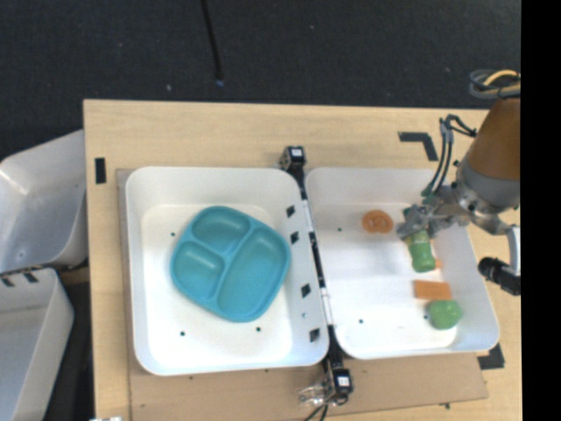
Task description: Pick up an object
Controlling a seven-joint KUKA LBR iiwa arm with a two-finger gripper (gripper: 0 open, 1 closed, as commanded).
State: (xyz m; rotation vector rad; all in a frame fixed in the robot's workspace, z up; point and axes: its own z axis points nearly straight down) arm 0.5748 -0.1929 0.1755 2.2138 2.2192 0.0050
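The right bin holds several small objects. A round orange piece lies near its middle. A green cylinder lies to the right of it, with a flat orange block and a green rounded piece below. My gripper hangs over the top end of the green cylinder, right at or touching it. The arm's orange band rises behind it at the right edge.
The left bin carries a blue divided plate. A ridge with black clips separates the two bins. A grey-white container sits off the bench at the left. A black fitting sticks out beside the right bin.
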